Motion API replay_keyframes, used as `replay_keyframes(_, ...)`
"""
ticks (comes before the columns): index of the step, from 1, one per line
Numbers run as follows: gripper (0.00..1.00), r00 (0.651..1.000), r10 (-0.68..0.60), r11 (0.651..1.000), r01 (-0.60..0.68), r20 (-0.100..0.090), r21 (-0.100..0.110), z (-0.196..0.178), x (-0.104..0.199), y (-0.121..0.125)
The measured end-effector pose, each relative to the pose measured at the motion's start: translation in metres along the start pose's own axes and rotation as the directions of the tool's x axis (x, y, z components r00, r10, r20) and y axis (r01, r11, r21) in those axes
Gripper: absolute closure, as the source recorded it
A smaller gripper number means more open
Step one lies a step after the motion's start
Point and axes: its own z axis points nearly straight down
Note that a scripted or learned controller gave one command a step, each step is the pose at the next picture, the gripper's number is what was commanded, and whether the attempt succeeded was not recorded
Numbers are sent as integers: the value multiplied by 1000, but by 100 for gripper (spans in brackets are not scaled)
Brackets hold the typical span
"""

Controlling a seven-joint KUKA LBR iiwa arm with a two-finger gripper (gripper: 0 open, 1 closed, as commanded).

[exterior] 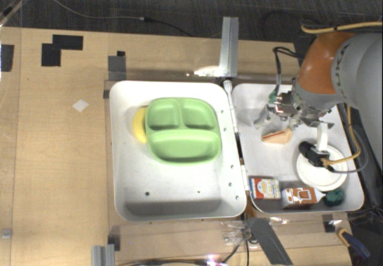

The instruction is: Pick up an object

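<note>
Camera view puts a small carton [264,187], a brown box [299,196] and a dark green piece [334,197] along the near wall of my right bin [251,103], with a white round lid [317,173] just behind them. Farther back my gripper [281,116] hangs over a tan wedge [277,135]; whether it grips I cannot tell. Across the divider, the left bin [161,193] holds a green divided tray [181,129] lying over a yellow object [139,125].

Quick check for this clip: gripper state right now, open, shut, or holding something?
Gripper: cannot be told; it sits low in the right bin, just above a tan wedge-shaped item.
</note>
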Motion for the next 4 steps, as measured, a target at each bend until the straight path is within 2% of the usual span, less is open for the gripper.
replay_keyframes(1,0,973,-230,973,230,2,-8,-22,-34,34)
replay_keyframes(2,0,916,-401,916,401,2,-5,14,-36,-43)
replay_keyframes(3,0,838,-546,838,546,5,-8,17,-35,-17)
replay_keyframes(4,0,543,-839,543,839,7,-4,-34,-52,-3)
